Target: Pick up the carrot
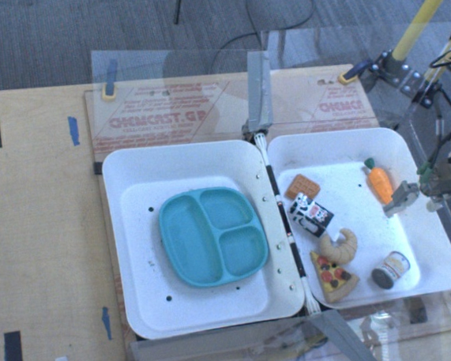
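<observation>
**Carrot lies untouched at the right bin's far right side**

The carrot, orange with a small green top pointing toward the far side, lies in the right bin, close to that bin's right wall and toward its far half. It lies flat on the white floor of the bin, apart from the other things there.

The claw reaches in from the right edge of the scene and sits just beside the carrot, a little nearer and to its right. A grey finger points toward the carrot's near end; whether it touches the carrot is too fine to tell. Nothing is seen between the fingers, and I cannot tell whether the claw is spread or pressed together.

Elsewhere in the right bin, a tan cracker lies near the left wall, with a black-and-white toy cow just near of it. A croissant lies nearer still, touching a toy pizza slice at the near left corner. A small can lies on its side toward the near right.

The left bin holds a teal divided plate with three compartments, lying flat in the middle.

Both bins rest on the desk, a pale wood surface.
</observation>
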{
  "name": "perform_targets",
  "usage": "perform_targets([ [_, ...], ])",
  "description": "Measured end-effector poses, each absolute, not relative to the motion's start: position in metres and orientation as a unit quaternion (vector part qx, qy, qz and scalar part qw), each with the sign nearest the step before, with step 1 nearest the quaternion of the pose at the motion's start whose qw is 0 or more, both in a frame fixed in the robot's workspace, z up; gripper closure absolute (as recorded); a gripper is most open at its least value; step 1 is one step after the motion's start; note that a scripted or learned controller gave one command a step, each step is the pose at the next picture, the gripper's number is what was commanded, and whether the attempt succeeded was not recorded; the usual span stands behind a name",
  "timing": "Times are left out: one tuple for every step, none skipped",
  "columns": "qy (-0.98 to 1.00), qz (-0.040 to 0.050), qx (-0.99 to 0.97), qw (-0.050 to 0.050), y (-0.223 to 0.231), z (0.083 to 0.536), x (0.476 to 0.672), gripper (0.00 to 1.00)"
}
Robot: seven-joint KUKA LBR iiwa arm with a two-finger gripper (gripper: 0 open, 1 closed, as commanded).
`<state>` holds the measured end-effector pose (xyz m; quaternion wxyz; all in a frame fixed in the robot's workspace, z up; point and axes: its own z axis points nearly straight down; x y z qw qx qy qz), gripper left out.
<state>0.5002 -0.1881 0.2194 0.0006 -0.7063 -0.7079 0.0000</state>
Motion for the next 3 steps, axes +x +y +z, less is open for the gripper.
perform_targets([
  [-0.76,-0.0004,-0.65,0.0,-0.193,0.094,0.553,0.0],
  [-0.831,-0.0006,-0.557,-0.003,-0.217,0.137,0.618,0.0],
  [-0.888,-0.0006,-0.46,-0.002,-0.221,0.087,0.625,0.0],
])
